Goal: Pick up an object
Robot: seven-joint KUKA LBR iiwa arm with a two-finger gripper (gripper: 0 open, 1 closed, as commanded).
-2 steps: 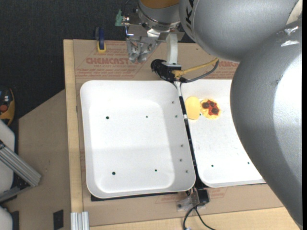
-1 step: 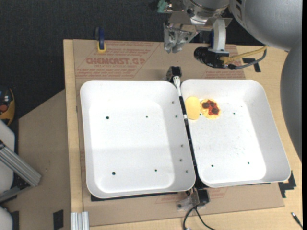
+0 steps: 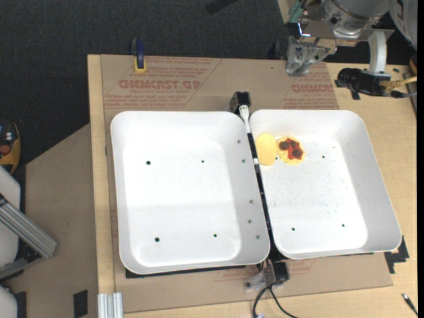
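Nearest the camera, the left bin (image 3: 179, 191) and the right bin (image 3: 331, 197) sit side by side on a brown board on the tabletop (image 3: 411, 177), touching along their inner rims. The only loose things lie in the right bin, up in its far left corner: a pale yellow piece (image 3: 265, 149) just beside the dividing rim, and touching it on the right a flatter yellow piece with a dark red and brown top (image 3: 291, 150). Both look like small toy food items, probably light plastic or rubber, so weight should be no trouble; the smooth rounded yellow piece may be slippery and could squirt out of a pinch. I would judge the yellow piece the better target, taken across its narrow width, though the bin wall close on its left leaves little room for a finger there, so closing along the line parallel to the rim seems safer. The flat piece offers little height to grip. Farther back, beyond the bins' far edge, the gripper (image 3: 305, 61) hangs above the board, well apart from the objects, with nothing between its fingers; how wide they stand I cannot tell.
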